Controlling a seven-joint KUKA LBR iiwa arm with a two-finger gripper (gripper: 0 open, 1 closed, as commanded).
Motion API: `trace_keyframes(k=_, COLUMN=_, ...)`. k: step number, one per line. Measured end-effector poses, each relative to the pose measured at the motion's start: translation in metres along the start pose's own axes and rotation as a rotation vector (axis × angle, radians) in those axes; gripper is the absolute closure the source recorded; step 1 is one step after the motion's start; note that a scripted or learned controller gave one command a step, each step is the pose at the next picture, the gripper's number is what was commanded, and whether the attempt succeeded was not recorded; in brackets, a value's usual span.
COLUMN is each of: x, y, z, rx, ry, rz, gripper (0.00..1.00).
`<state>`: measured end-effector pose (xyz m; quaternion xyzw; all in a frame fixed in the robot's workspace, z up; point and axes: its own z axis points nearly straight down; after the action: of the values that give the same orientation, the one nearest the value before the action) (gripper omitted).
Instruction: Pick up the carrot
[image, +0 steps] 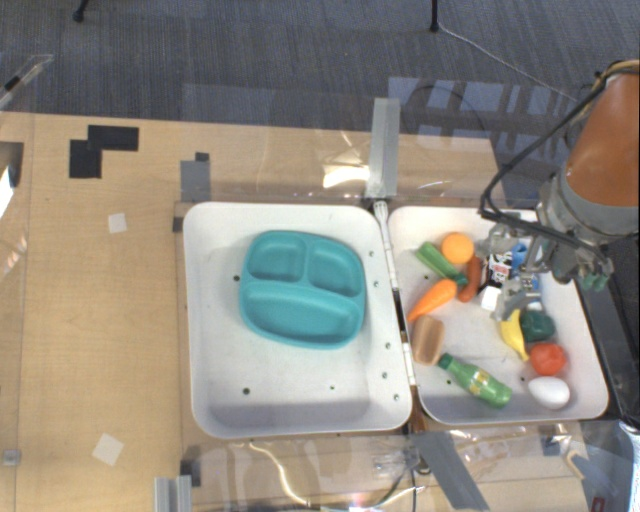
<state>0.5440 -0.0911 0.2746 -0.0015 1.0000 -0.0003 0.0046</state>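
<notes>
The carrot (433, 297), orange and tapered, lies tilted in the left part of the right bin (590, 400), its thick end pointing up and to the right. My gripper (504, 299) hangs over the middle of that bin, to the right of the carrot and apart from it. Its fingers stand open with nothing between them. A small reddish-brown piece (470, 284) lies between the carrot's thick end and the gripper.
Around the carrot lie an orange ball (458, 247), a green vegetable (434, 258), a tan bun (429, 339) and a green bottle (478, 380). A banana (513, 335), green pepper (538, 325), tomato (547, 358) and egg (548, 391) sit right. A teal divided plate (302, 287) fills the left bin (215, 400).
</notes>
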Motion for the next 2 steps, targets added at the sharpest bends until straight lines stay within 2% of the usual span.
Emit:
trace_keyframes(k=1, x=-0.057, y=0.016, z=0.059, rx=-0.001, ry=0.002, rz=0.2, gripper=0.0)
trace_keyframes(k=2, x=-0.085, y=0.006, z=0.166, rx=-0.003, ry=-0.024, rz=0.292, gripper=0.0)
